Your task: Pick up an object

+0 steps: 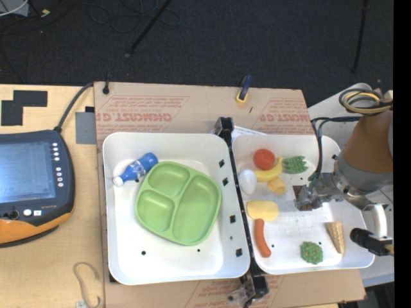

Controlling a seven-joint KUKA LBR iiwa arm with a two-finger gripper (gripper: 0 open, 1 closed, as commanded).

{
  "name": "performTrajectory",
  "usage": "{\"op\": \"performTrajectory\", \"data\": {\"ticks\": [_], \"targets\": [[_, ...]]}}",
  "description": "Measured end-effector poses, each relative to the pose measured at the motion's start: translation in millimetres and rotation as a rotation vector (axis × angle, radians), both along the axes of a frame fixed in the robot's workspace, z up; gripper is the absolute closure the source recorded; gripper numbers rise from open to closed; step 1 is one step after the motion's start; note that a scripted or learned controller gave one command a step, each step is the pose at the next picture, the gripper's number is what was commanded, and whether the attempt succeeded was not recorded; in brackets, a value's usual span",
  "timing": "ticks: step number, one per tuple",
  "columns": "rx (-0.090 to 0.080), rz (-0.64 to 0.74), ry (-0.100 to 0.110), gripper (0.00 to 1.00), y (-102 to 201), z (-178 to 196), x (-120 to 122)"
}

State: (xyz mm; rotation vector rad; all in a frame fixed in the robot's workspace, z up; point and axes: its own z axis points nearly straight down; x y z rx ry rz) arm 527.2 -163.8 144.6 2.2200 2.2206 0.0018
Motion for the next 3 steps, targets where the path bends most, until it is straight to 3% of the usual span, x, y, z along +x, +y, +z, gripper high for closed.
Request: {"op": "performTrajectory", "data": {"ticks": [1, 2, 3], "targets": [[0.0, 0.0, -0.001, 1.0, 0, 62, -4], [0.0, 0.0, 0.001, 1.0, -2, 84, -4], [0.003, 0.003, 0.007, 1.0, 50, 73, -9]]}}
